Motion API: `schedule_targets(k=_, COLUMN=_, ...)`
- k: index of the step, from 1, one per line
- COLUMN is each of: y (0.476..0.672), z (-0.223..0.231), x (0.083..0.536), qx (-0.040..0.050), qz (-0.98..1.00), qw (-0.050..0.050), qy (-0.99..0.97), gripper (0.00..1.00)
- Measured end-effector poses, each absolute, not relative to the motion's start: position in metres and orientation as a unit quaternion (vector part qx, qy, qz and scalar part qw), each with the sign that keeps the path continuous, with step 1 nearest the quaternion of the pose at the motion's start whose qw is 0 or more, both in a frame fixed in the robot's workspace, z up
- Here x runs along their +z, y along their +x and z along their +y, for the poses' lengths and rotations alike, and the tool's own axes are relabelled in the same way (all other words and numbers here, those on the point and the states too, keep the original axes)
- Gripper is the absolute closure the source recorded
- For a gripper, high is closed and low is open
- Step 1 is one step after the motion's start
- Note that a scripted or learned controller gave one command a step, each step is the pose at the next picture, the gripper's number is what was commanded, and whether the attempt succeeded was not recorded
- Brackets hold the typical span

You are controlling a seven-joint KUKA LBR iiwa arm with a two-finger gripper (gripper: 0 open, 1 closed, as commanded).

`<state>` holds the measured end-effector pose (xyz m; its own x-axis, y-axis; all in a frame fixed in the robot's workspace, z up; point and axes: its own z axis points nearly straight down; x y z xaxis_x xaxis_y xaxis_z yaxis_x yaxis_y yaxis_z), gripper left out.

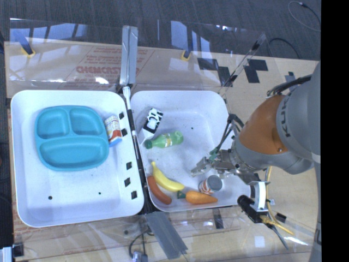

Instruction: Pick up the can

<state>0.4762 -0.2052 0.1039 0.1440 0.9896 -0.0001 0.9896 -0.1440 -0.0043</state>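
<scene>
A small can [210,185] with a silver top and a red-orange side lies near the front of the right bin [180,100]. It touches the stem end of a carrot [199,198]. My gripper [211,168] hangs just behind the can, close above it, and is open with nothing between its fingers. The grey arm with its orange band [262,130] reaches in from the right over the bin's right wall.
The right bin also holds a banana [166,180], a sausage [158,190], a green bottle [163,141] and a black-and-white object [153,119]. In the left bin [71,209] lie a blue divided plate [71,136] and a small white, red and blue container [113,129].
</scene>
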Motion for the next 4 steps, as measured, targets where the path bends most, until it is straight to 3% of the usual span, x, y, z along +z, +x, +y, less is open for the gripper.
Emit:
schedule_targets(k=1, y=0.4763, z=-0.205, x=0.1131, qx=0.0023, qz=-0.656, qw=0.002, qy=-0.754, gripper=1.0)
schedule_targets(k=2, y=0.4764, z=-0.2048, x=0.1131, qx=0.0022, qz=-0.656, qw=0.002, qy=-0.754, gripper=0.0)
schedule_targets(k=3, y=0.4767, z=-0.2046, x=0.1223, qx=0.0029, qz=-0.659, qw=0.001, qy=-0.752, gripper=1.0)
schedule_targets(k=4, y=0.4768, z=-0.2046, x=0.1223, qx=0.0029, qz=-0.659, qw=0.001, qy=-0.752, gripper=0.0)
